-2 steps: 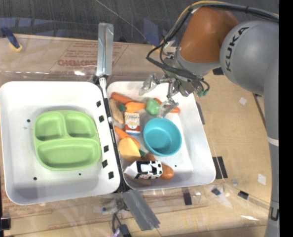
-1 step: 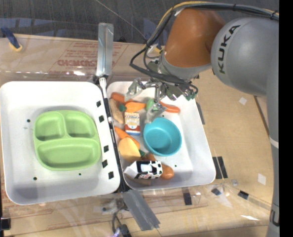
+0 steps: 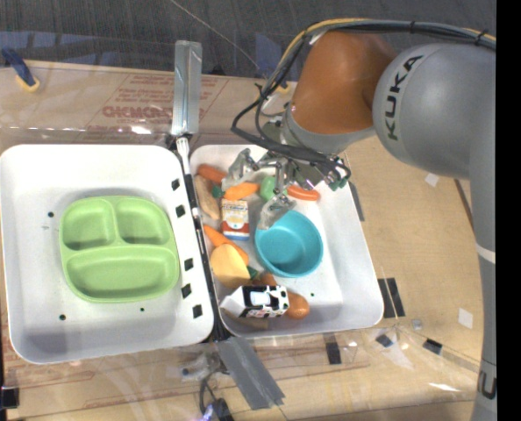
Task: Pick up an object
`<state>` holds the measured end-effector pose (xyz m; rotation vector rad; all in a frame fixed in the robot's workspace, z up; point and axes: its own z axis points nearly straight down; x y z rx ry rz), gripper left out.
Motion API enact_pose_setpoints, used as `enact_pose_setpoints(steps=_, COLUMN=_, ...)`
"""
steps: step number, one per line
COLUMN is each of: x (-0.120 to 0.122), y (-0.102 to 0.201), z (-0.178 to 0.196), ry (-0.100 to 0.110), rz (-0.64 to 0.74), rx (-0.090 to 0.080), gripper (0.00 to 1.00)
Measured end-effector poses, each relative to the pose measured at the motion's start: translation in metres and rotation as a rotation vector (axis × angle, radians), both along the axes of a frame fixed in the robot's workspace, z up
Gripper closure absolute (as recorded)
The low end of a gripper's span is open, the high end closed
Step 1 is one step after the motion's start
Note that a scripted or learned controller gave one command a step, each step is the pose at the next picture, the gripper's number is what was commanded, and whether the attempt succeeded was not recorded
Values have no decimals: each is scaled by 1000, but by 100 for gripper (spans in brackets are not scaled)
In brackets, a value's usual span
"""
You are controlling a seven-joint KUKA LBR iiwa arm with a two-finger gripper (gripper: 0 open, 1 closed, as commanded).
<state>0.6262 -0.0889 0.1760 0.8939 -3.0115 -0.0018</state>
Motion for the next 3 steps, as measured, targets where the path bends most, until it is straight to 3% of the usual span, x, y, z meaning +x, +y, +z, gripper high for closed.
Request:
enact_pose_setpoints(steps=1, x=28, y=26, z=18, ry=-6, rz=7, rx=-1, gripper=0)
enact_pose_setpoints(steps=2, x=-11, y=-4, z=-84, ry=3, rz=3, rx=0, gripper=0)
enact_pose_setpoints(steps=3, x=-8, y=-2, z=-71, ry=-6, rz=9, rx=1, gripper=100)
